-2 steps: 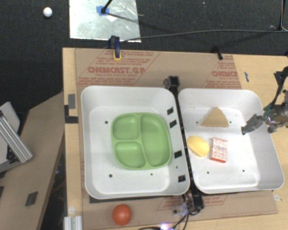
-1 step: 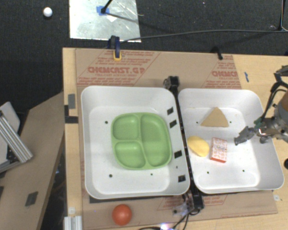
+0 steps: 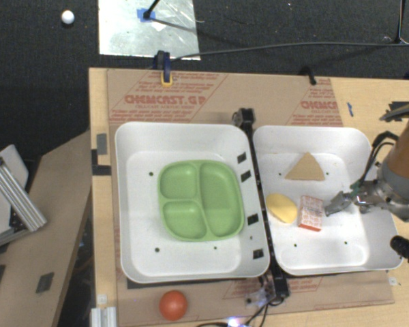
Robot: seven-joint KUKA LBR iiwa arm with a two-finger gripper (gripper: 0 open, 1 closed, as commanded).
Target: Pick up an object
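Green plastic tray (image 3: 202, 200) (three smooth compartments)

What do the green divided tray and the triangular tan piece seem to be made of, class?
Green divided tray: likely moulded plastic, with a smooth, faintly glossy surface and rounded compartment walls. Triangular tan piece: a matte, flat, even colour suggests wood, cardboard or foam; the view leaves that open.

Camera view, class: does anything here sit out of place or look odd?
Yes. An orange ball lies on the bench below the left bin, outside both bins, and a small white ball sits far off on the dark surface.
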